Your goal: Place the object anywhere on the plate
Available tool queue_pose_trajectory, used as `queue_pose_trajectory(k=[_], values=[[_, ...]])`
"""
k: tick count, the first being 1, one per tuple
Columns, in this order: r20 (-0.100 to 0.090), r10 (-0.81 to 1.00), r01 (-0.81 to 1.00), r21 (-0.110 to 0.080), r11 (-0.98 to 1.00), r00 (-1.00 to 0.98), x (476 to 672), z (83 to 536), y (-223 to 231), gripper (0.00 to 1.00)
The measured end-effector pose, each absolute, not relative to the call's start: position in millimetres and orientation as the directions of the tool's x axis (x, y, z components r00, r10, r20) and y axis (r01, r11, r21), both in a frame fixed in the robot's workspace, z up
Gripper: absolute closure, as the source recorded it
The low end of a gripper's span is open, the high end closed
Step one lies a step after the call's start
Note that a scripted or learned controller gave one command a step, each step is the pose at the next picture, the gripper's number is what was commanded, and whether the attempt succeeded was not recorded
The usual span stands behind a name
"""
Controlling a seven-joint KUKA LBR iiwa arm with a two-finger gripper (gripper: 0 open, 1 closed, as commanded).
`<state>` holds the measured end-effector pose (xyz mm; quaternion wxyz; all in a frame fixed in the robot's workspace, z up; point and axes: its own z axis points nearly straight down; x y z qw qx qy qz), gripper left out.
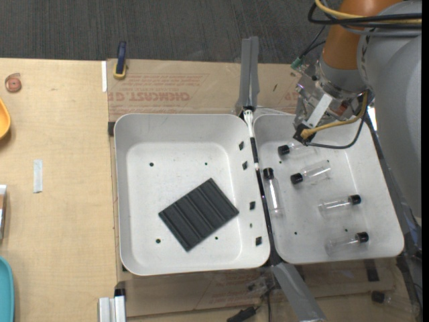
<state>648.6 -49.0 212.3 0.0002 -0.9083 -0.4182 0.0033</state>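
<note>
Nearest, in the right bin [395,240], lies a clear vial [343,243] with a black cap. The plate [198,214], dark and ridged, lies flat in the left bin [127,180], well apart from every vial. Further back in the right bin lie a second vial [335,205], a third vial [314,174] and a fourth vial [273,194] along the left wall. A fifth vial [283,150], of which I make out little beyond its cap, lies just beside my claw [303,134]. My claw hangs over the far left corner of the right bin; I cannot tell whether it is apart or together, and nothing shows in its grip.

Assessment: the vials look light, stiff, smooth and liable to roll or slip. I judge the best hold is across the middle of the barrel, squarely. The task is not yet done.
</note>
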Motion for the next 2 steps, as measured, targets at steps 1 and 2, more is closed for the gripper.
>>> queue_pose_trajectory(k=[1, 2], values=[[-0.004, 0.817, 0.817, -0.002, -0.576, 0.576, 632.1, 280.9, 19.9, 1.00], [-0.004, 0.830, 0.830, -0.003, -0.557, 0.557, 603.9, 293.7, 93.5, 1.00]])
